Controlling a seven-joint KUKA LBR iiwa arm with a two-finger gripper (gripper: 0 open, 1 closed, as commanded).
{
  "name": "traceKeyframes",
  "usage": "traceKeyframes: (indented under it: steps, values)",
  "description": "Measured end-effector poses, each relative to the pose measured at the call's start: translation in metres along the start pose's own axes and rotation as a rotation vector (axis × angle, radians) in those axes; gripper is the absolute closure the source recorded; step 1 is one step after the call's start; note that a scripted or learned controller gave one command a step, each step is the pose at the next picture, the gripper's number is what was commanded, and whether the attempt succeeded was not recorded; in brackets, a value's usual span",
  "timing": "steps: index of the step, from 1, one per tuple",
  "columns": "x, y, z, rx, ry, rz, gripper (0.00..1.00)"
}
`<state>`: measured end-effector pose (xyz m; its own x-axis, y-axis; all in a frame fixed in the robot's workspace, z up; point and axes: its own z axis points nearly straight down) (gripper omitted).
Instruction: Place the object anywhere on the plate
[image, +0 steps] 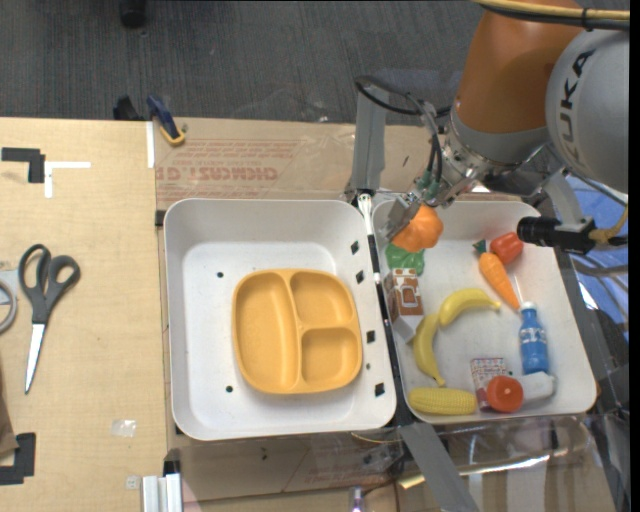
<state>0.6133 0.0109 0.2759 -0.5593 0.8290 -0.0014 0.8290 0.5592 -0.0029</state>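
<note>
Orange pepper (420, 229) clamped in gripper (424, 212), hanging over R bin (570, 330) at its 10 o'clock corner. Plate (297, 330), yellow, 3 compartments, sits mid L bin (190, 300), toward 8 o'clock from pepper. Banana (440, 322), carrot (497, 279) lie in R bin.

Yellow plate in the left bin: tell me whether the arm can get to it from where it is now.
Probably yes. The yellow plate lies flat and uncovered in the left bin, nothing on it. The gripper holds an orange object just across the divider, with open space between.
</note>
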Motion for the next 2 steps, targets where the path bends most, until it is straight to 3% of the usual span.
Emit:
traceKeyframes:
  steps: [1,2]
  values:
    - [0.06,-0.01,0.041,0.001,0.001,-0.034,1.0]
    - [0.139,0.018,0.101,-0.001,0.001,-0.28,1.0]
